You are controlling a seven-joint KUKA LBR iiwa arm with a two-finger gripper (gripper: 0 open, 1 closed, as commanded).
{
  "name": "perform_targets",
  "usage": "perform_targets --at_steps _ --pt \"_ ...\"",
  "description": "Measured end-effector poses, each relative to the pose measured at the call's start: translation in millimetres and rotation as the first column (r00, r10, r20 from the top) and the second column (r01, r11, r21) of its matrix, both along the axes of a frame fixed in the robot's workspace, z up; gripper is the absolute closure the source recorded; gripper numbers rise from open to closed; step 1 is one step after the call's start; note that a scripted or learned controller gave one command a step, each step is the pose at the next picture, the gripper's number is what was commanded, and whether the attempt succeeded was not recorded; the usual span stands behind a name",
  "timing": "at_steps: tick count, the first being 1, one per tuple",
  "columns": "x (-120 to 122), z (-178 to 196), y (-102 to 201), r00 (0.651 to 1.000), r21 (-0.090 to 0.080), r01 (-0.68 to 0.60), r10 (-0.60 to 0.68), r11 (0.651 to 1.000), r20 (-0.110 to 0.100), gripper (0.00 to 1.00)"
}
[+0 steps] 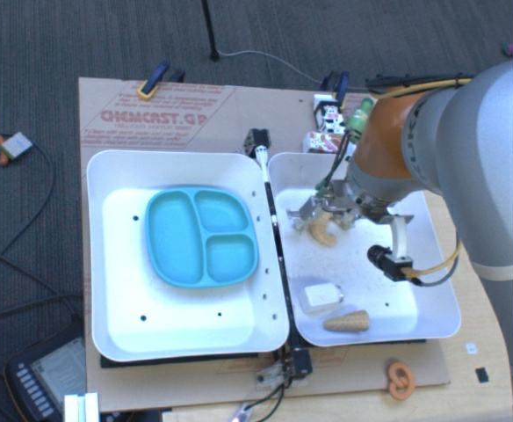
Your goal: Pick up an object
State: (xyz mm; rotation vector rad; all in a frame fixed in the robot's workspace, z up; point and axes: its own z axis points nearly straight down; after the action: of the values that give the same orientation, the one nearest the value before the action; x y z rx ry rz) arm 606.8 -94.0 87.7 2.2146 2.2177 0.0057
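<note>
Just beneath the gripper (325,216), lowered into the right bin (432,319), a tan object (324,233) lies at its spread fingertips, ungrasped, so closing and lifting remain, I judge.

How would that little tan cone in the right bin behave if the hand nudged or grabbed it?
The tan cone lies on its side on the right bin floor, so a nudge would probably roll it in a curve, not straight. Its tapered shape may let it squirt out of a pinch. It looks small and probably light. The white block beside it could stop it.
</note>
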Motion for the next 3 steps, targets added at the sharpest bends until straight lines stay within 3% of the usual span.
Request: perform_targets --at_steps 1,2,3 --pt "0 11 -2 1.0 -0.003 0.001 -0.001 1.0 0.003 1.0" --pt "61 110 55 1.0 0.001 -0.001 0.001 1.0 -0.005 1.0" --pt "60 119 54 1.0 -0.002 -0.001 0.001 1.0 -0.007 1.0"
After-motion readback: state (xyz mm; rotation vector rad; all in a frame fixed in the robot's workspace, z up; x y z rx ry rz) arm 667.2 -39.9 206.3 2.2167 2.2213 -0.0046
